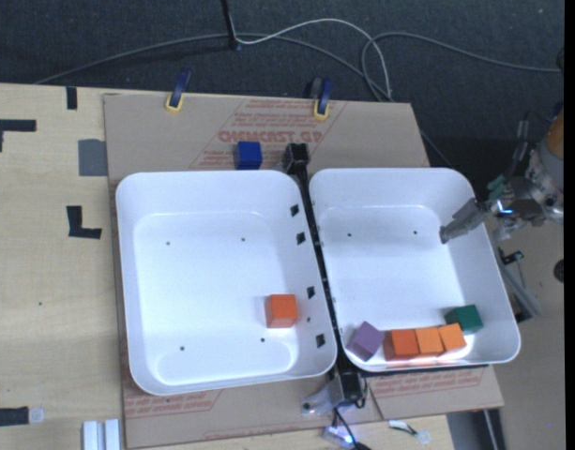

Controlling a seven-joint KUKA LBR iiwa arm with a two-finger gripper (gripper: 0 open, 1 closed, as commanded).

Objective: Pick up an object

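Cardboard [268, 129] underlies two white bins [137, 251] above dark carpet [99, 17]; the gripper [461, 221] spread can't be told.

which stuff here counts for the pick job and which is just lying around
For the job:
gripper, at the right bin's far right edge
orange cube in the left bin
purple block, two orange blocks, green block in the right bin

Lying about:
blue cube behind the bins
clamps
cables

Orange cube [281, 310] in left bin, purple block [365, 340], orange blocks [424, 342], green block [465, 319] along right bin's near edge
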